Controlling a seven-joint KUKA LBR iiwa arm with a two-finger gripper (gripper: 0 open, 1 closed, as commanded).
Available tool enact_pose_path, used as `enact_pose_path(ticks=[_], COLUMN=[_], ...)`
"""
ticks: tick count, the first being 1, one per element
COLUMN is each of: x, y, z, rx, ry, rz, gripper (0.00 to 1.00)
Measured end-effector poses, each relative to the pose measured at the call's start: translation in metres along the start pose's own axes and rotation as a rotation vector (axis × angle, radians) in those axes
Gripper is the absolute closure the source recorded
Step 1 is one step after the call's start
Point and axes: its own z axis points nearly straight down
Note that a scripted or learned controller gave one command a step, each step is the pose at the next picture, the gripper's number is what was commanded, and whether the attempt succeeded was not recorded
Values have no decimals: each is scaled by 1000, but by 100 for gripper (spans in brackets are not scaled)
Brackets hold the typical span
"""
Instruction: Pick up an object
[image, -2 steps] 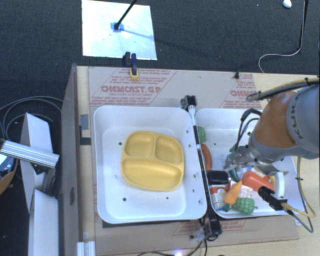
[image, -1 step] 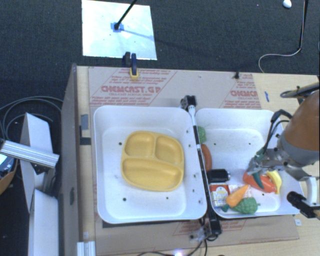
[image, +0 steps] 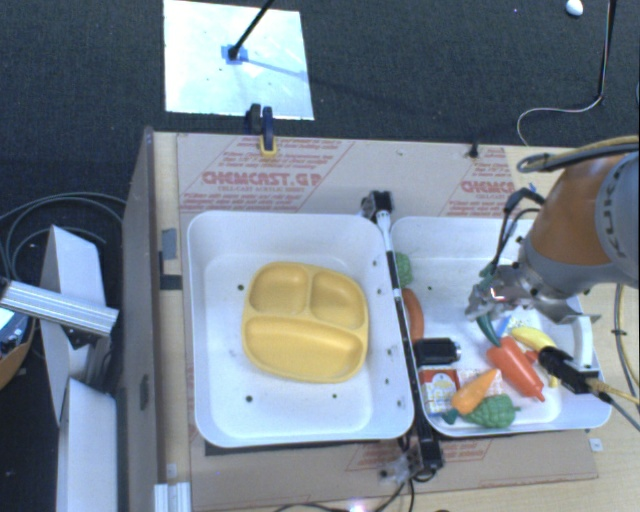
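Note:
The right bin (image: 450, 235) holds several toy foods. My gripper (image: 490, 300) hangs low over the middle of this bin, with the arm coming in from the right. A small teal piece (image: 489, 326) lies just under the gripper, partly hidden by it. To its right are a yellow banana (image: 531, 336) and a red-orange carrot-shaped piece (image: 516, 366). Along the front wall lie an orange carrot (image: 472, 391) and a green broccoli (image: 489, 411).
The left bin (image: 225, 250) holds a yellow divided plate (image: 304, 320). Along the right bin's left wall are a green leafy piece (image: 401, 268), an orange-red piece (image: 412, 313), a black object (image: 436, 350) and a small red-and-white packet (image: 438, 386).

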Motion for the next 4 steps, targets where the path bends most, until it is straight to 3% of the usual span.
enact_pose_path(ticks=[1, 2, 3, 4], x=[0, -41, 11, 4], y=[0, 102, 61, -26], z=[0, -38, 44, 47], rx=[0, -4, 3, 2], ry=[0, -2, 1, 0], rz=[1, -1, -2, 3], gripper=[0, 0, 0, 0])
